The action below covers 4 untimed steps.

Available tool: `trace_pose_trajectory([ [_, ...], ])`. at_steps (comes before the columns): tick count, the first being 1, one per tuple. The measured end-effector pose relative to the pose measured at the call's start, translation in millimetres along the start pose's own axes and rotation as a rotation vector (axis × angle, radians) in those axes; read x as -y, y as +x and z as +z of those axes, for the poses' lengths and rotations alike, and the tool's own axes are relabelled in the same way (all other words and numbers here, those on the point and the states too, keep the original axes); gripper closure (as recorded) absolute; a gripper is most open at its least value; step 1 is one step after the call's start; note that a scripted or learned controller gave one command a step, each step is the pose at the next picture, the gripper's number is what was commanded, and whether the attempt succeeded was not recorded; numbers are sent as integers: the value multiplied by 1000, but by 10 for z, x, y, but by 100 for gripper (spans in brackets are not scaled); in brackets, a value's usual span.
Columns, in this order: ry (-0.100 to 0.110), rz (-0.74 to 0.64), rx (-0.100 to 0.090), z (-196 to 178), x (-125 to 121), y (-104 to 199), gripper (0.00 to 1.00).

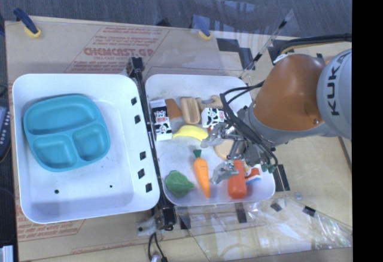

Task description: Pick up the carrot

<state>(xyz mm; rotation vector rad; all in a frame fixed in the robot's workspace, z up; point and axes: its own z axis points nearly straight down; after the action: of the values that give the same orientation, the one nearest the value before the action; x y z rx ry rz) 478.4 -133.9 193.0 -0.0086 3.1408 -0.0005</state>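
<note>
My arm is reaching in from the right of the frame, its orange band (290, 96) sitting over the right edge of the right bin (179, 82). My tool (227, 153) is hanging low over the lower right part of that bin, and I cannot tell how it is standing, because the metal parts are blurring together against the toys beneath.

The carrot (202, 176) is lying in the lower middle of the right bin, its green top pointing toward the upper part of the frame and its tip toward the lower edge. It is sitting just left of my tool, apart from it. A red toy (237, 186) is lying just right of the carrot, under my tool. A green leafy toy (178, 183) is lying to the carrot's left, and a banana (190, 133) is lying above it.

The left bin (36, 210) is carrying a blue divided tray (64, 130) in its upper left. Both bins are resting on the counter (90, 45).
</note>
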Motion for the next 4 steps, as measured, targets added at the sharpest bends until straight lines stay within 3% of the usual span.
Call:
trace_pose_trajectory([
  [1,-1,-104,3,996,-351,-131,0],
  [2,-1,-112,2,890,-366,-142,100],
  [3,-1,401,4,-8,-493,-319,100],
  [4,0,632,-5,21,-1308,13,100],
])
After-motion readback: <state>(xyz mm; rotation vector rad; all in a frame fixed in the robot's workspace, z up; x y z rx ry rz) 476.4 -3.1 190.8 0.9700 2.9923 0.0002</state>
